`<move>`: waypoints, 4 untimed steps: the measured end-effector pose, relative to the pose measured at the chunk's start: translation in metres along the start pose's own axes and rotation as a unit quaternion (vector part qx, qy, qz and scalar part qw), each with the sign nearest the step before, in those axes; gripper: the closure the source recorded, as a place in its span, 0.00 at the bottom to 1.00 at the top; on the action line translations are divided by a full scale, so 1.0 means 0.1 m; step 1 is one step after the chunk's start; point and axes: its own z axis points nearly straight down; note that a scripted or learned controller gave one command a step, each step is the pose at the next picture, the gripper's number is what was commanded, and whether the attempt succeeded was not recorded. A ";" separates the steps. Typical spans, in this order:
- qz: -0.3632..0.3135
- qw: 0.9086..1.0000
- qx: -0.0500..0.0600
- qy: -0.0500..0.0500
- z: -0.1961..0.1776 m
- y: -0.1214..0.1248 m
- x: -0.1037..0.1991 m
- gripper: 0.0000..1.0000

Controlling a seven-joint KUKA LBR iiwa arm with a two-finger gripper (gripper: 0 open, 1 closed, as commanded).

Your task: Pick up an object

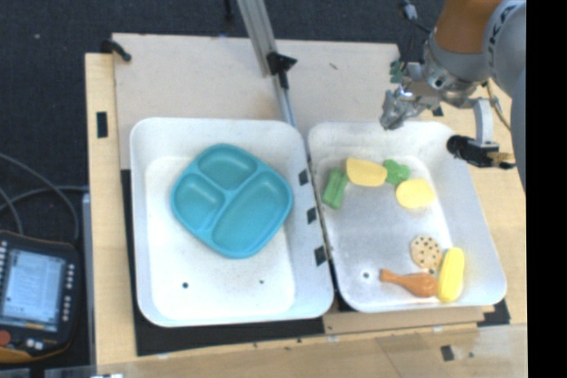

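**Arm hovering at the right bin's far rim, toys lying untouched**

The arm [478, 4] is being cut off at the picture's right side, so its upper part is hiding past the frame. The end effector [394, 112] is hanging at about 1 o'clock from the middle of the view, over the far rim of the right bin [469, 190]. It is looking small and blurred, and whether it is spread or closed I cannot tell; nothing is showing in its grip.

The toys are lying in the right bin. A yellow piece [365, 173] is sitting near the bin's 11 o'clock, touching a green piece [397, 172] on its 3 o'clock side. A second green piece [335, 189] is lying by the left wall. Another yellow lump [415, 193] is resting just beside the first pair, at their 4 o'clock. At the bin's 5 o'clock a spotted cookie [425, 252] is sitting near a long yellow toy [451, 273], and an orange drumstick [409, 281] is touching that toy's lower end.

The left bin [151, 279] is carrying a blue divided plate [232, 200]. A metal post [252, 4] is rising from the desk [195, 75] at 12 o'clock, its top leaving the frame.
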 end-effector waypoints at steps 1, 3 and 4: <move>-0.001 1.000 0.000 0.000 -0.55 0.02 -0.02 1.00; -0.003 1.000 0.005 0.001 -0.32 -0.53 0.81 1.00; -0.002 1.000 0.005 0.001 -0.24 -0.80 1.16 1.00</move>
